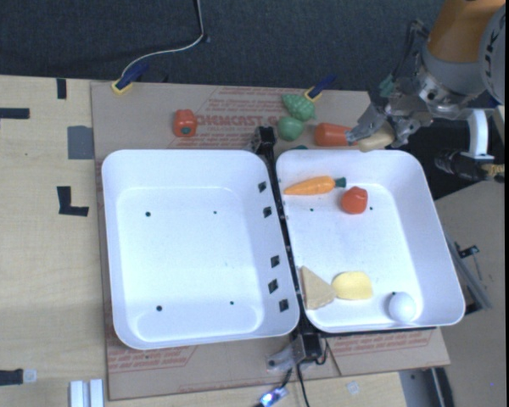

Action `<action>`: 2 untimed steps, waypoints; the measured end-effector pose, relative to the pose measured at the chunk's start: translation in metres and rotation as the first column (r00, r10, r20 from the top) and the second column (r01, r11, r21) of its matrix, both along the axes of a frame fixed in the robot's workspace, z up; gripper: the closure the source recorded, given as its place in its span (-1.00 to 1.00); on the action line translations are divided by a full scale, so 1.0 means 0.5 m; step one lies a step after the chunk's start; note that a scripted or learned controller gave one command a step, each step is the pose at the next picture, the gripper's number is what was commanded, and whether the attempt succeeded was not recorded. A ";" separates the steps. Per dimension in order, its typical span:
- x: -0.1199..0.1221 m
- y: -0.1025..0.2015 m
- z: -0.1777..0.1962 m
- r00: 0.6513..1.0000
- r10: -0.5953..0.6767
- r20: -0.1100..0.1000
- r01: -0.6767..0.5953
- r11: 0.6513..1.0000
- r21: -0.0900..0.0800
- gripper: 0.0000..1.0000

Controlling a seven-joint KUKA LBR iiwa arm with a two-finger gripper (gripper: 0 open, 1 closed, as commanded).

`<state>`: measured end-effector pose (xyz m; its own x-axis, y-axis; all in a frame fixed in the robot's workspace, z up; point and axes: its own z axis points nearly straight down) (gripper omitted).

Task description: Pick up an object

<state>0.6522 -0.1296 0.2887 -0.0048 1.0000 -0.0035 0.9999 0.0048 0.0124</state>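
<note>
Step in hand, by judgement: carry phase of the pick. End effector (pixel 375 134) raised above far rim of right bin (pixel 424 227), jaws closed on a pale beige piece (pixel 376 141), visible between the fingers. Next move calls for steady grip and clear travel over the bin wall. Remaining in right bin: carrot (pixel 310 186), red tomato (pixel 354 200), yellow lemon (pixel 353 286), tan wedge (pixel 316 288), white ball (pixel 401 306). Left bin (pixel 119 227) white, shallow. Cardboard sheet (pixel 229 117) on wooden table (pixel 34 227); dark curtain (pixel 93 15) at far side.
</note>
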 end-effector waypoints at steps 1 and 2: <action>-0.022 0.118 -0.124 1.000 0.001 -0.019 -0.001 1.000 0.005 1.00; -0.050 0.230 -0.193 1.000 0.001 -0.019 -0.001 1.000 0.005 1.00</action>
<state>0.6274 -0.0146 0.1921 -0.0062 1.0000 0.0016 1.0000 0.0062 -0.0061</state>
